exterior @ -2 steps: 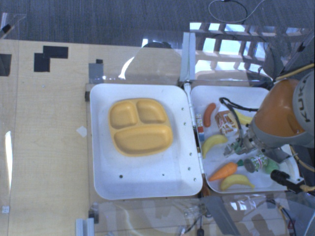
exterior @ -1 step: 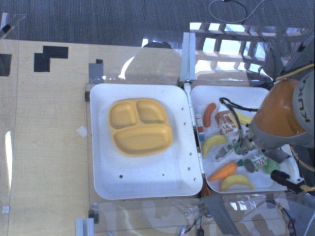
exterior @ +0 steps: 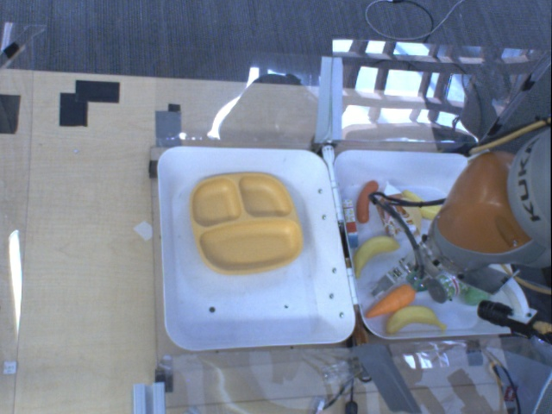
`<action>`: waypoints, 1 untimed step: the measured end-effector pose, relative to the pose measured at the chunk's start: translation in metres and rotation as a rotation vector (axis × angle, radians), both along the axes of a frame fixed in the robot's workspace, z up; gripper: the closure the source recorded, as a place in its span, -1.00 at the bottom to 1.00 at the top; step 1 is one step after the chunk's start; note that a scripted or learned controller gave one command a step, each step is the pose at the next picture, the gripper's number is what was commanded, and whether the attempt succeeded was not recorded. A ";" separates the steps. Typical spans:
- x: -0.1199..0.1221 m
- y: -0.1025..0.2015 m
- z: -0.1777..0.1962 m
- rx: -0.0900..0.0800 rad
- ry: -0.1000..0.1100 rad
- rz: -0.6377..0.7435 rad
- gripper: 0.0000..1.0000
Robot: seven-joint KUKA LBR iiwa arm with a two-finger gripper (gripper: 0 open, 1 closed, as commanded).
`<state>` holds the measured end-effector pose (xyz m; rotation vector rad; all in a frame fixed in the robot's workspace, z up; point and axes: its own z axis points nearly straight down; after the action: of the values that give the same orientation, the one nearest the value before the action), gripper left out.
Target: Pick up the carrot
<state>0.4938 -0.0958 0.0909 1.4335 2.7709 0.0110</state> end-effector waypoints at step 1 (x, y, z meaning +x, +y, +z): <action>0.002 0.002 0.011 0.003 -0.003 0.001 1.00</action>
<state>0.4958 -0.0940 0.1022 1.4308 2.7703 0.0175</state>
